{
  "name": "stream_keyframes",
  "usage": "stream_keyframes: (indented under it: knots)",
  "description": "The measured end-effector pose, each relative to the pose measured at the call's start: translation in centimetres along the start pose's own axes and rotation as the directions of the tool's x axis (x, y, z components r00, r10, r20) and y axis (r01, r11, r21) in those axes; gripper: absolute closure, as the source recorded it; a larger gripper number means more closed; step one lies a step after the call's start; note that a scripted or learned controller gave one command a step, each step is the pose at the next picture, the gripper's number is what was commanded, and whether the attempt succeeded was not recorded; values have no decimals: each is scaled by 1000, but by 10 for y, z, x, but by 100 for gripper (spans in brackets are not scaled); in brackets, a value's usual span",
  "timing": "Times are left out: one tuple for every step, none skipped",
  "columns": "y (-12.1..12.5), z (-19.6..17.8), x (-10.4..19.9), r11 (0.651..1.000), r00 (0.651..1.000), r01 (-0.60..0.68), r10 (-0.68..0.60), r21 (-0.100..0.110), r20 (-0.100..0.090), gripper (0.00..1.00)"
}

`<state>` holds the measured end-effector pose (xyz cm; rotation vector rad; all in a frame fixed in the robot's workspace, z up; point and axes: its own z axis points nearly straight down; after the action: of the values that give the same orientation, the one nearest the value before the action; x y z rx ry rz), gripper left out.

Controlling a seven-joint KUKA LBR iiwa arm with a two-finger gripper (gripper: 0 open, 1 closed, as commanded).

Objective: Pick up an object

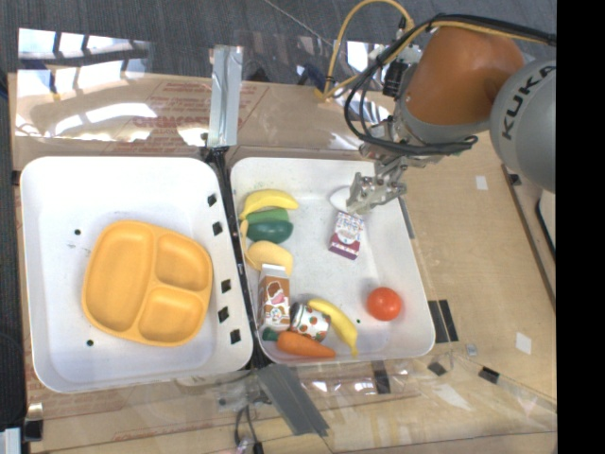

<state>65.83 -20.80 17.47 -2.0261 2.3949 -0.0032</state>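
Gripper [371, 193] hangs above the right bin [416, 282], just over the small carton [347, 234]; I cannot tell its state. Approach step, I judge: next it must descend onto the carton.

Your bench [473, 253] is a light wooden surface, and two shallow white bins sit on it side by side, edges touching. The right bin [416, 291] lies directly under the gripper [373, 192], which hangs over its far half. The left bin [47, 253] sits well away from the gripper, on the side opposite the arm. A clear plastic sheet [123, 112] with red print lies on the bench beyond the left bin, far-left of the gripper.
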Motion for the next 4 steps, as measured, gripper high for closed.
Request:
stream_keyframes:
  knots:
    - [0, -3, -1, 902, 902, 432, -432, 0, 1, 100]
    - [0, -3, 0, 902, 902, 431, -431, -1, 1, 0]
    - [33, 69, -3, 978, 978, 210, -210, 5, -2, 0]
    - [30, 56, -5, 977, 977, 214, -214, 11, -2, 100]
